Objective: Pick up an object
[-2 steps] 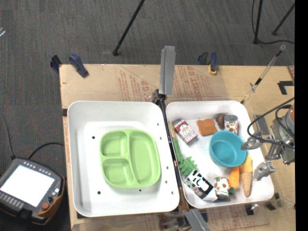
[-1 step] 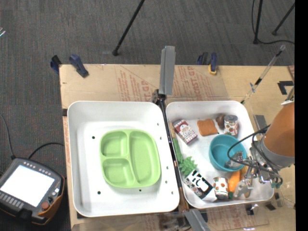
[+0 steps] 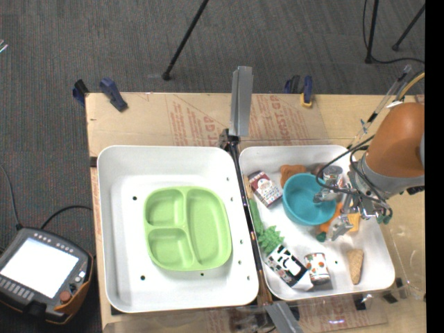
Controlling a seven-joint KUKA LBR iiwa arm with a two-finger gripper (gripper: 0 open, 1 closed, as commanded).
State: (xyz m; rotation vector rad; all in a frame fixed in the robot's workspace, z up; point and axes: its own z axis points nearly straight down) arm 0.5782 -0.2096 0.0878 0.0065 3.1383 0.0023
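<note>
In the right bin (image 3: 385,269) your claw (image 3: 338,217) hangs low; you cannot tell its grip. The teal bowl (image 3: 305,200) sits just left, touching it; an orange piece (image 3: 350,222) lies just right.

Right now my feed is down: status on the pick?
Gripper low in right bin, at teal bowl. Nothing visibly held. Red carton, small can close by.
</note>
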